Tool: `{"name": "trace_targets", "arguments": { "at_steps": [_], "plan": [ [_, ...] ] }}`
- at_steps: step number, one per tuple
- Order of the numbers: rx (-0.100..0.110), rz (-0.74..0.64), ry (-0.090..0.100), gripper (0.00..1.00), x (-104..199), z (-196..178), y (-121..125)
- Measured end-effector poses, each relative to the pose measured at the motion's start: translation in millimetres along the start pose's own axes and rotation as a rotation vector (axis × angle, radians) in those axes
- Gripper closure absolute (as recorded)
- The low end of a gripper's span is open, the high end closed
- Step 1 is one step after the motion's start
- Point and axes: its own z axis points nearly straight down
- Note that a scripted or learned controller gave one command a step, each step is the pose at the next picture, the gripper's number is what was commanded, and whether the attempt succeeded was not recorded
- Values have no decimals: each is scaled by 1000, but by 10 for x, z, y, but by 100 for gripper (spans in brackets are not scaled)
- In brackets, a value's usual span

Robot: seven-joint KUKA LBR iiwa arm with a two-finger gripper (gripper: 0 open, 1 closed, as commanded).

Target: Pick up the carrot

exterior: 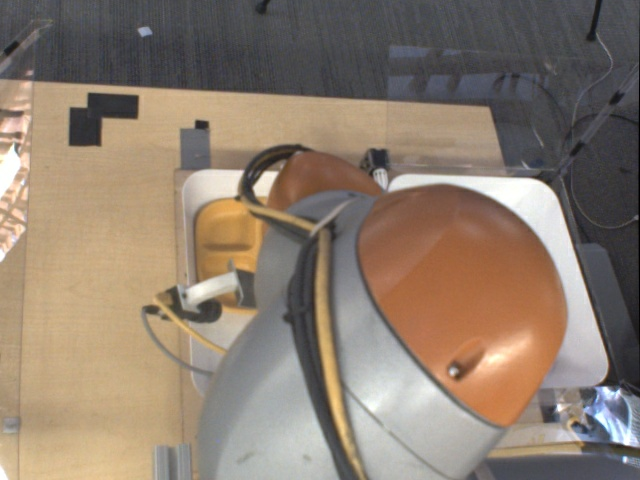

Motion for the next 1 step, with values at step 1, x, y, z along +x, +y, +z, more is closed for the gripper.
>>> {"name": "trace_targets", "arguments": {
  "at_steps": [1],
  "plan": [
    [7,-132,33,100,-148,175,616]
  ]
}}
